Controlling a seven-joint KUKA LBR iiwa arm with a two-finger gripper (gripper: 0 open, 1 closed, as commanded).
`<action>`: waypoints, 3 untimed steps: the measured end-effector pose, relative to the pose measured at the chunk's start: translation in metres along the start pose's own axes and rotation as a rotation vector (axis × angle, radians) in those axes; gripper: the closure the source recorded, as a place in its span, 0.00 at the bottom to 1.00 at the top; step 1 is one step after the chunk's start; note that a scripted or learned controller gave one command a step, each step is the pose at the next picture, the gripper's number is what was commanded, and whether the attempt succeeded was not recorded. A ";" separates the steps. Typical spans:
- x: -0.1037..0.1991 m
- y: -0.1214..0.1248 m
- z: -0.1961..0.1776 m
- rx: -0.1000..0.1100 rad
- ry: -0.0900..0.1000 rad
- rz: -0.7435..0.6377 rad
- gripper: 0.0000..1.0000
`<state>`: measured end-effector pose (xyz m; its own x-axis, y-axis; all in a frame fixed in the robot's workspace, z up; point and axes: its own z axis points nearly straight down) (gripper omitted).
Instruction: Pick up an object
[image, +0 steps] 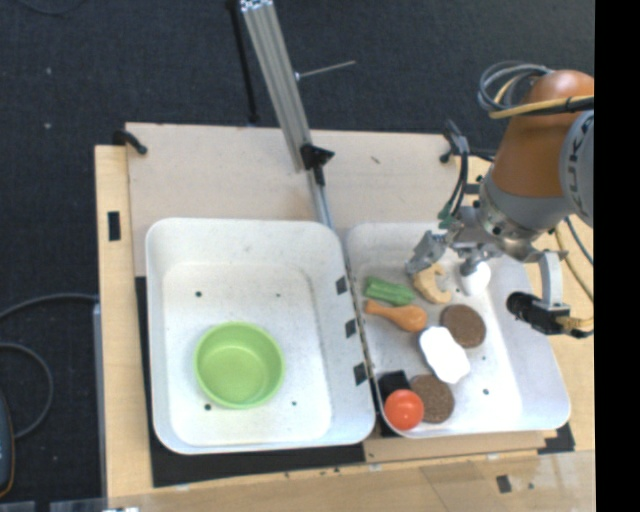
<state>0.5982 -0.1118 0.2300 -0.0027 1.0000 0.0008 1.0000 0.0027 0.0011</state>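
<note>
My gripper (447, 264) hangs over the back of the right bin (530, 385), its fingers spread open just above a tan, bagel-like piece (434, 287). Nothing is between the fingers. A small white object (476, 276) lies right beside the gripper. In the same bin lie a green piece (389, 292), an orange-tan drumstick shape (398, 316), a brown disc (463, 326), a white lump (443, 354), a second brown disc (433, 398) and a red ball (404, 409). A green bowl (238, 365) sits in the left bin (180, 250).
A metal pole (285, 100) slants up from the back between the bins. A black item (390, 381) sits at the right bin's front left corner. The arm's grey and orange body (535, 150) looms over the right bin's back right.
</note>
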 end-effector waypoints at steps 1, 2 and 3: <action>0.000 0.000 0.000 0.000 0.000 0.001 0.00; 0.004 0.005 0.046 0.004 -0.002 0.001 0.00; -0.004 0.006 0.107 0.006 -0.003 0.004 0.00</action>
<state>0.6045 -0.1155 0.1230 0.0016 1.0000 -0.0019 1.0000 -0.0016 -0.0051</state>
